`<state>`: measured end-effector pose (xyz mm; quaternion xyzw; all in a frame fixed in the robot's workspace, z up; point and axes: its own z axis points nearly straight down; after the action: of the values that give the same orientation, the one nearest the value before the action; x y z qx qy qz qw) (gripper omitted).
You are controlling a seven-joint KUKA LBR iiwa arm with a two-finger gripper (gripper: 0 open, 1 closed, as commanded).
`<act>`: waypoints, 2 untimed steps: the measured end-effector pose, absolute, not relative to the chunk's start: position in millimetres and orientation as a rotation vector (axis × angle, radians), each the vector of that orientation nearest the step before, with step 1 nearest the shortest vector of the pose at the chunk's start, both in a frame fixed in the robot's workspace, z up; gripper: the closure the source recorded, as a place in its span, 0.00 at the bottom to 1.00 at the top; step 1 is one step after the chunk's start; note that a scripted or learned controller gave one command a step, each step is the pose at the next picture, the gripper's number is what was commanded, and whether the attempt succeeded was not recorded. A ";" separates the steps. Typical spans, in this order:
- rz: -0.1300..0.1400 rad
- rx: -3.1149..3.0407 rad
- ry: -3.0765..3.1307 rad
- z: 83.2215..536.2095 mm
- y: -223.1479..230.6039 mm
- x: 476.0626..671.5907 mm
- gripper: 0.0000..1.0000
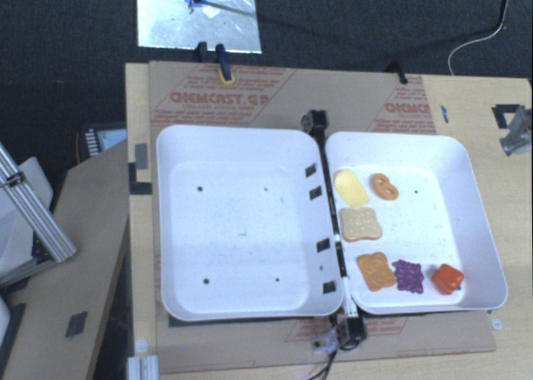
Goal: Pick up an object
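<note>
Cardboard-covered surface (pixel 250 91), 2 white bins. All 6 toy foods sit in right bin (pixel 466 203), clustered along its left and near walls: yellow piece (pixel 351 187), pretzel (pixel 384 187), toast (pixel 361 225). Finger state: can't tell.

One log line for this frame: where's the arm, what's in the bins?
hand: right edge, outside bins | right bin: yellow piece, pretzel, bread slice, orange piece, purple grapes, red pepper | pick: not begun

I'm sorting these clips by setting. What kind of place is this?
Likely a robot lab test bench: two white bins on cardboard, toy food such as a pretzel, loose cables.
</note>
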<state>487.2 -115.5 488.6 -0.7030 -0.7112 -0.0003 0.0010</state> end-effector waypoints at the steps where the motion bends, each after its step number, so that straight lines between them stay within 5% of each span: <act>1: -0.003 -2.207 -2.235 458.8 -44.6 487.2 1.00; 2: -0.007 -2.217 -2.232 493.0 -25.7 487.0 1.00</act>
<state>487.0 -25.7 493.0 -0.7046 -0.7096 -0.0023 -0.0021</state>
